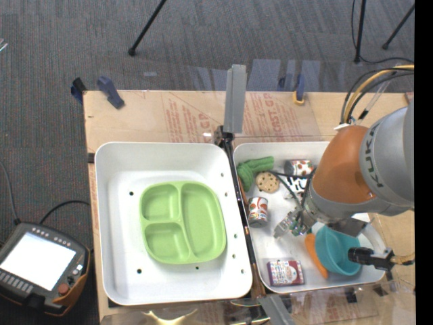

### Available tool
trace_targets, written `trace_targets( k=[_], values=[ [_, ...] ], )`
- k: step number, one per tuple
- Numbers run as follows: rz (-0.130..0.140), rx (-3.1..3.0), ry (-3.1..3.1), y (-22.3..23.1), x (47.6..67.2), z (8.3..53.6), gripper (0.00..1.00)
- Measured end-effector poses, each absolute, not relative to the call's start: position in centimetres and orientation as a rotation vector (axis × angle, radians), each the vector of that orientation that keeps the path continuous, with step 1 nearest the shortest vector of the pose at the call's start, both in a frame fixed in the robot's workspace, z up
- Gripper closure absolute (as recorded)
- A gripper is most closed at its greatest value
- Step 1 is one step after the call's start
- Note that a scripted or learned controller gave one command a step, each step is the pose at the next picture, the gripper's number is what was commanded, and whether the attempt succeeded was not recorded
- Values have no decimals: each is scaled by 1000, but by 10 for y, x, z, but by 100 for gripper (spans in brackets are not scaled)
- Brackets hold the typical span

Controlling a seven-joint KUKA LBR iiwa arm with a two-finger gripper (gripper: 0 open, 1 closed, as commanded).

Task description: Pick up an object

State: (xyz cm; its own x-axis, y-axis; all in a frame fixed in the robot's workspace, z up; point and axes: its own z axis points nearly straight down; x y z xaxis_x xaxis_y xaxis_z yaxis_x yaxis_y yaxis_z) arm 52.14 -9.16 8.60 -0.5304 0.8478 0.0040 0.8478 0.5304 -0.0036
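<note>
The grey arm (365, 171) reached in from the right and bent down over the right bin (270, 149). Its gripper (292, 224) hung low near the bin's middle, just right of a small can (258, 210); whether it was open or closed could not be told. The right bin held two cans, one green toy (255, 168), one cookie (268, 181), one teal bowl (336, 250), one carrot (314, 254) and one pink packet (285, 272). The left bin (108, 181) held one green divided plate (183, 222).
</note>
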Motion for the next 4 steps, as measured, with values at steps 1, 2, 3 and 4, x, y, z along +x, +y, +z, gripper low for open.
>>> trace_targets(
  k=[1, 2, 3, 4],
  values=[
    [1, -1904, -2501, -188, 566, 123, 100],
    [4, -2092, -2339, -205, 641, 86, 100],
    [7, -2344, -2083, -125, 643, 86, 100],
    [17, -2344, -2079, -127, 641, 85, 0]
  ],
)
